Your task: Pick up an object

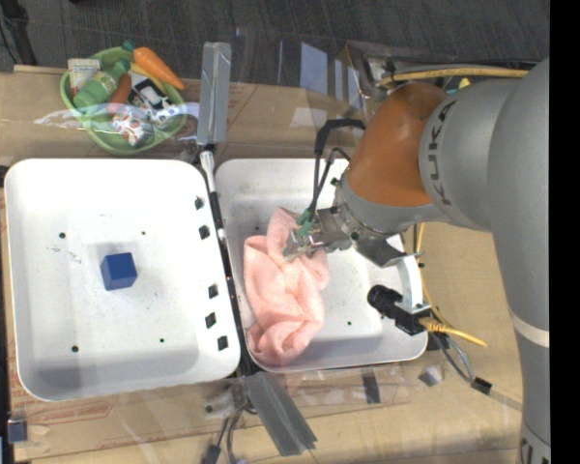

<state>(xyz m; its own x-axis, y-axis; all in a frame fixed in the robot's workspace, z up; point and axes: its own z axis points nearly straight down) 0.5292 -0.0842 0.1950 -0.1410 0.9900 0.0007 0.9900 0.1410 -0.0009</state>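
The gripper [303,239] is down in the right bin [367,341], touching the top of the pink cloth [285,293]. The cloth bunches up around it, so I cannot tell how it is set. A blue cube [119,270] sits in the left bin [39,356].

Two shallow white bins sit side by side on a bench [271,114], seen from above at a slant. The left bin [39,259] holds a small blue cube [119,270]. The right bin [367,341] holds a crumpled pink cloth [282,303]. A grey arm [483,153] with an orange band reaches in from the right, and its gripper [304,238] touches the cloth's upper edge. Behind the left bin, a green bowl [111,138] holds toy food, including a carrot [155,64].
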